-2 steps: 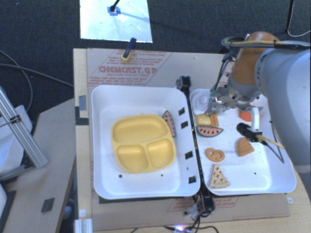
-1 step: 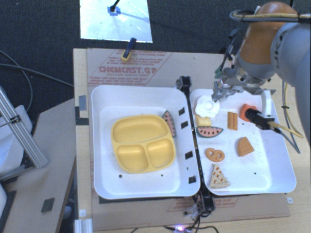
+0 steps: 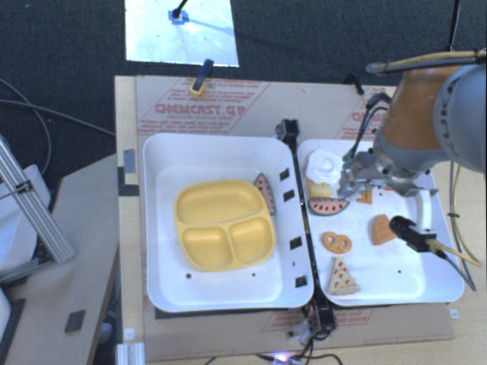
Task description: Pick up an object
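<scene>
A grey arm (image 3: 434,128) with an orange band is seen reaching in from the right over the right bin (image 3: 396,280), one of two shallow white bins set side by side on the counter (image 3: 228,101). The end effector (image 3: 354,182) is lowered into the far left part of that bin. It is placed just beside a white-topped cupcake (image 3: 323,167) and just above and to the right of a watermelon slice (image 3: 327,206) in the view. Whether it is wide or narrow, or touching either thing, cannot be told from this angle.

A small orange piece (image 3: 364,198) is seen just to the right of the end effector. Nearer the camera, a pretzel (image 3: 336,242) is laid on the bin floor, with an orange wedge (image 3: 383,229) to its right (apart from it) and a pizza slice (image 3: 342,277) toward the near left corner.

In the left bin (image 3: 163,166), a yellow plate (image 3: 224,223) (divided into three compartments) is laid flat near the middle. A thin reddish slice (image 3: 264,192) is set just beside the plate's right rim, near the wall next to the other bin.

On the counter's far edge a small blue-and-yellow object (image 3: 202,78) is seen, and beyond it a shiny sheet (image 3: 181,21) is spread on the dark floor.
</scene>
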Robot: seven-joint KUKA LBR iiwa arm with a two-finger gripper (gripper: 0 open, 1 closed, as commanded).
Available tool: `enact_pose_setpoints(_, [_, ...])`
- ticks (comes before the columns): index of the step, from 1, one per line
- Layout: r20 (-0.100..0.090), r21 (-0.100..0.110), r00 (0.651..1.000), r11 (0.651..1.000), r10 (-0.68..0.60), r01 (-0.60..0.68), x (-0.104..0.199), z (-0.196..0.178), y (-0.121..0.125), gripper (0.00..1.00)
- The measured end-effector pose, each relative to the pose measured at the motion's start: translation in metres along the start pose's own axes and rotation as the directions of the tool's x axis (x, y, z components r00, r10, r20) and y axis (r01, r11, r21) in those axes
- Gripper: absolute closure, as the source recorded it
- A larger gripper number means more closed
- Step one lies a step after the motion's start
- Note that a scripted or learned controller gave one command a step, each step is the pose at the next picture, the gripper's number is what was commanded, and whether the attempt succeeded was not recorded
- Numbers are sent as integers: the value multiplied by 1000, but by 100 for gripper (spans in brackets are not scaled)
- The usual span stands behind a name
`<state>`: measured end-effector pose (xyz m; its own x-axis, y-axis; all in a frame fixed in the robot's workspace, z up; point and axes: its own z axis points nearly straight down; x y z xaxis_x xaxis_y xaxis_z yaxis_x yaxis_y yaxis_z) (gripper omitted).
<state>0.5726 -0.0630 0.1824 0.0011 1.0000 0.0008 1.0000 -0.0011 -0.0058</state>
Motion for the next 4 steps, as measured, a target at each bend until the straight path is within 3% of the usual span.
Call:
enact_pose_setpoints(1, [1, -6, 1000, 1000, -2, 2, 1, -2, 3, 0])
enact_pose_setpoints(2, [-1, -2, 1000, 1000, -6, 6, 31, -1, -49, 0])
enact_pose_setpoints(3, [2, -4, 1000, 1000, 2, -2, -28, 103, -28, 0])
enact_pose_setpoints(4, [2, -22, 1000, 1000, -7, 7, -14, -43, -15, 0])
